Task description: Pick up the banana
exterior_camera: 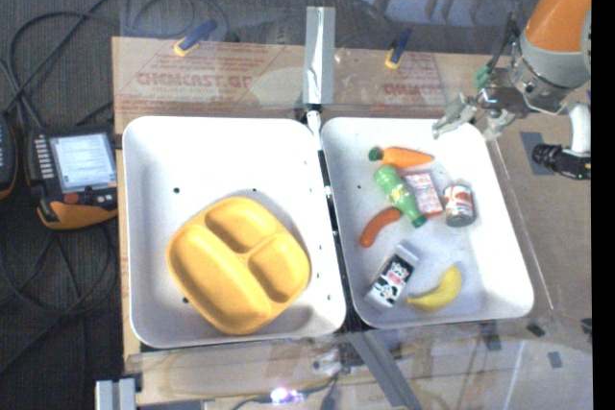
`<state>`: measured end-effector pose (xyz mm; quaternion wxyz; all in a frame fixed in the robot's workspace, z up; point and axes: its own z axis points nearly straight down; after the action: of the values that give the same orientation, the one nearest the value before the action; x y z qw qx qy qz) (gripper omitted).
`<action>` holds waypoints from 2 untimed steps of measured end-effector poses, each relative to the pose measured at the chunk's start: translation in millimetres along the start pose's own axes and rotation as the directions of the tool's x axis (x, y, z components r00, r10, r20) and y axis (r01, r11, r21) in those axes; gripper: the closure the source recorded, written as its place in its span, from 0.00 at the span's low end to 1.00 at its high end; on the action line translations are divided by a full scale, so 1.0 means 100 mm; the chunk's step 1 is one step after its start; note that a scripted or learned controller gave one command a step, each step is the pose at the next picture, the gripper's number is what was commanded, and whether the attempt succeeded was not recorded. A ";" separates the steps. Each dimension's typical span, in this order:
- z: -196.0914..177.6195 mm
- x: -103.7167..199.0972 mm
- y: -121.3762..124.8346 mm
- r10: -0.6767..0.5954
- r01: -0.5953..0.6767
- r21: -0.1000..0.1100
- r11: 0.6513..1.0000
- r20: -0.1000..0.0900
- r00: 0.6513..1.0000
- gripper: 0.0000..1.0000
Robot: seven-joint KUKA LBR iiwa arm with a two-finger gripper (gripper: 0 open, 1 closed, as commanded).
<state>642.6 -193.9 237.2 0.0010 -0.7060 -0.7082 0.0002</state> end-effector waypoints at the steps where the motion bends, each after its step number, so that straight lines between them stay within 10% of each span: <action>1: 0.71 -0.30 -0.53 -0.073 0.073 0.001 0.997 0.003 0.997 0.00; 2: 1.11 -0.28 -1.09 -0.213 0.213 -0.001 0.977 -0.001 0.977 0.00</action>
<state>533.5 -222.3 126.2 0.0011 -0.6263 -0.7796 -0.0003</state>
